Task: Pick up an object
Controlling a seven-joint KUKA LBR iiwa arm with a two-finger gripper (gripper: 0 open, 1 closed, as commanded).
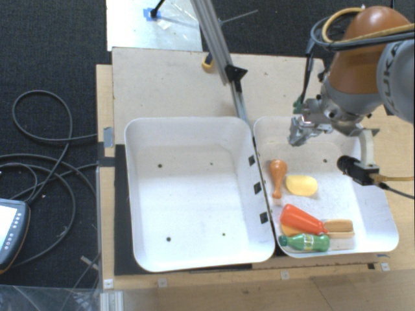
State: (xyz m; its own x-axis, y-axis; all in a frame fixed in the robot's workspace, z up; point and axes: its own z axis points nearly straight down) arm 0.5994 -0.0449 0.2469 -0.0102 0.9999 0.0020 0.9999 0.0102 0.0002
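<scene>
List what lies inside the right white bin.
The right white bin holds an orange drumstick-shaped toy, a yellow rounded piece, an orange-red carrot-like toy, a green bottle and a tan bun-like item, partly covered by the carrot.

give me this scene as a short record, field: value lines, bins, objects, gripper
left bin: white, shallow, left side of the bench
right bin: white, shallow, holds all the objects
objects: orange drumstick-shaped toy; pale yellow rounded piece; orange-red carrot-like toy; green bottle; tan hot-dog-like piece
gripper: above the far part of the right bin, nothing seen between its fingers
arm: grey with orange band, reaching in from the right
task state: no object picked up yet
</scene>
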